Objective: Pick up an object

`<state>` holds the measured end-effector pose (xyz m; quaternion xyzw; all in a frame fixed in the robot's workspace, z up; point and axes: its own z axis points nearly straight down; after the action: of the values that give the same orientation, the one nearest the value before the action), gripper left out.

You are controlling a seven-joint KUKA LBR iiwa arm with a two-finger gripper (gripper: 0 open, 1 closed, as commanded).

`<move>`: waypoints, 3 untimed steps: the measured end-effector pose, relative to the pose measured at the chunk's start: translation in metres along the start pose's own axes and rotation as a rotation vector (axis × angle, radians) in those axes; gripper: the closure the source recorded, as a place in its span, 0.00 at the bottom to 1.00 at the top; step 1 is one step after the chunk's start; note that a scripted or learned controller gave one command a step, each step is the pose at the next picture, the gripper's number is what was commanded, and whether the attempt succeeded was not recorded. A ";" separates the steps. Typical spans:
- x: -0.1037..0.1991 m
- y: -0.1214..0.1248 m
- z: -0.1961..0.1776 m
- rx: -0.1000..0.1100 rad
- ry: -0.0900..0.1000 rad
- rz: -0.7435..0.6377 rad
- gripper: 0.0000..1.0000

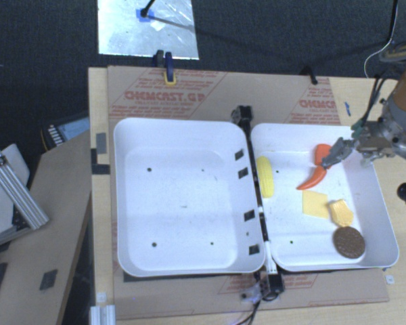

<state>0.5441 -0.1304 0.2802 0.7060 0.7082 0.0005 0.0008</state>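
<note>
Worktop (pixel 210 87): cardboard sheet printed "CHEMCAST GP" in red along its far edge, once toward the far-left corner and again, slanted and partly cut off, toward the far-right corner. Two shallow white bins sit side by side on it. Left bin (pixel 183 195) bare of objects. Right bin (pixel 379 202) carries all the items. Arm (pixel 402 107) enters over the worktop's right edge, hand (pixel 338 152) lowered into the far-right part of the right bin. Whether the hand is apart or together: cannot tell, the tip reads as one dark grey shape against the orange carrot (pixel 317 168). The tip overlaps the thick end of the carrot; no object visibly between the digits, so no grasp recorded. Carrot's long axis runs diagonally, thick end at the hand, thin end trailing toward the bin's centre and the near-left. Judgement: carrot is the nearest candidate, lying directly under and just left of the hand, so a short descent with closure across the thick end looks sufficient. Other items, by size: yellow corn cob (pixel 264 176) against the bin's left wall, pale yellow cheese slice (pixel 315 204), brown round cookie (pixel 350 242) near the near-right corner, small yellow chunk (pixel 341 213) touching the cheese slice.
</note>
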 end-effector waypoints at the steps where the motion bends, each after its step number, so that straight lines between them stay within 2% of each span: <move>1: -0.050 -0.026 -0.051 -0.006 -0.004 0.007 0.00; 2: 0.008 -0.057 -0.081 -0.003 0.001 -0.005 0.00; 3: 0.082 -0.056 -0.128 -0.007 0.002 -0.010 0.00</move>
<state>0.4879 -0.0488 0.4082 0.7024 0.7118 0.0035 0.0025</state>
